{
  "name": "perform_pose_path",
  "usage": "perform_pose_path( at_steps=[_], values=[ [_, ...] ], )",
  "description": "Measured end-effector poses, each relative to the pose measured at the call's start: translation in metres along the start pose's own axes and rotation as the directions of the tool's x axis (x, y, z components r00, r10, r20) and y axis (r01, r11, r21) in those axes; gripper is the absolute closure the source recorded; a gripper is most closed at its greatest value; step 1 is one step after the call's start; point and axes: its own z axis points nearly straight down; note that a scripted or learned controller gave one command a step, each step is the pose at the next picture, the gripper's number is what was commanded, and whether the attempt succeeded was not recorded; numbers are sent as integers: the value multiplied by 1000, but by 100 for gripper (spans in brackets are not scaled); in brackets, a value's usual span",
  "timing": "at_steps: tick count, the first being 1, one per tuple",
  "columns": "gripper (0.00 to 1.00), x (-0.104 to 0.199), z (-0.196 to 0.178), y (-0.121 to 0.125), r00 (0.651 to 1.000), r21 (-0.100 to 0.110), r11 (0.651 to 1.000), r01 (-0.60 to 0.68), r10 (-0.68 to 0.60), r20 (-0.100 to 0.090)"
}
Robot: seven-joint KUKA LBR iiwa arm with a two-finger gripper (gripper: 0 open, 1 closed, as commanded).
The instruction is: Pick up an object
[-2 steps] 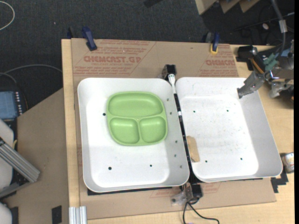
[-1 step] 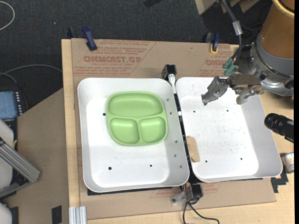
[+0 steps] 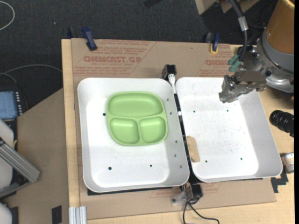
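Here, two white bins on a desk (image 3: 140, 55).
Left to right: green plate (image 3: 137, 118) in left bin (image 3: 93, 162); small tan piece (image 3: 193, 149) at right bin's (image 3: 243, 167) left edge; gripper (image 3: 227, 96) above its far side, fingers' gap hard to tell.

You have two white bins side by side on the tabletop (image 3: 121, 59). In the left bin (image 3: 91, 157) a green tray (image 3: 136, 118) with three sections lies slightly toward 12 o'clock of center. In the right bin (image 3: 243, 148) a small tan piece (image 3: 193, 149) lies at about 8 o'clock, just beside the wall shared with the left bin. The pincer (image 3: 227, 96) hangs over the right bin's 12 o'clock part, well apart from the tan piece. Blue clamps (image 3: 88, 38) grip the tabletop's far edge.
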Motion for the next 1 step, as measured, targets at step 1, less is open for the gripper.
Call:
perform_pose_path(
  at_steps=[1],
  values=[
    [100, 71, 51, -2, 1000, 14, 1000, 6, -6, -2]
  ],
)
